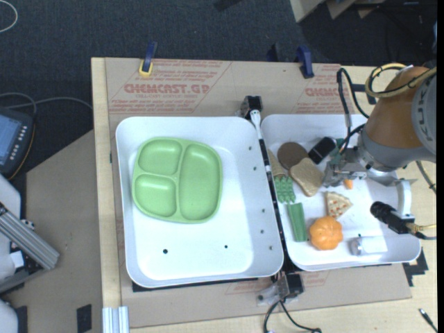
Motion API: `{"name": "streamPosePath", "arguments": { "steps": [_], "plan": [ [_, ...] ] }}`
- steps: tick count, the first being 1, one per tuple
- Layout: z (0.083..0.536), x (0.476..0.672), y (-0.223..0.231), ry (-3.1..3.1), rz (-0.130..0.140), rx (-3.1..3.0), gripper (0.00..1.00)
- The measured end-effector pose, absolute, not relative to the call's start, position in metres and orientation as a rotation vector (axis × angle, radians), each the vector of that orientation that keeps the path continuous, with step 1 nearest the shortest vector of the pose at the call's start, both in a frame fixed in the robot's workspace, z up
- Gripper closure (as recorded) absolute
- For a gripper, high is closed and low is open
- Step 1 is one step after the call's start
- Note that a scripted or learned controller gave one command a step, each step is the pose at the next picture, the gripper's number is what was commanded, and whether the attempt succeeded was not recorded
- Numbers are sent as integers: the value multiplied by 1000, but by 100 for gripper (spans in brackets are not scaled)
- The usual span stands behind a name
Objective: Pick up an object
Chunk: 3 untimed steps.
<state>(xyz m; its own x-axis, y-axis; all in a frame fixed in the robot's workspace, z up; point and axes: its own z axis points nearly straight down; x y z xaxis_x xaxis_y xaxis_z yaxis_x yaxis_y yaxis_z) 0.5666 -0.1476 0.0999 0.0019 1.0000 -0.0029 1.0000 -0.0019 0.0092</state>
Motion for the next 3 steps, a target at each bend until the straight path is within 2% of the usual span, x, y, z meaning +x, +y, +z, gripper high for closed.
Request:
{"name": "streamPosePath", "arguments": {
  "steps": [3],
  "plan": [
    [227, 562, -140, 2219, 4, 2216, 100]
  ]
}}
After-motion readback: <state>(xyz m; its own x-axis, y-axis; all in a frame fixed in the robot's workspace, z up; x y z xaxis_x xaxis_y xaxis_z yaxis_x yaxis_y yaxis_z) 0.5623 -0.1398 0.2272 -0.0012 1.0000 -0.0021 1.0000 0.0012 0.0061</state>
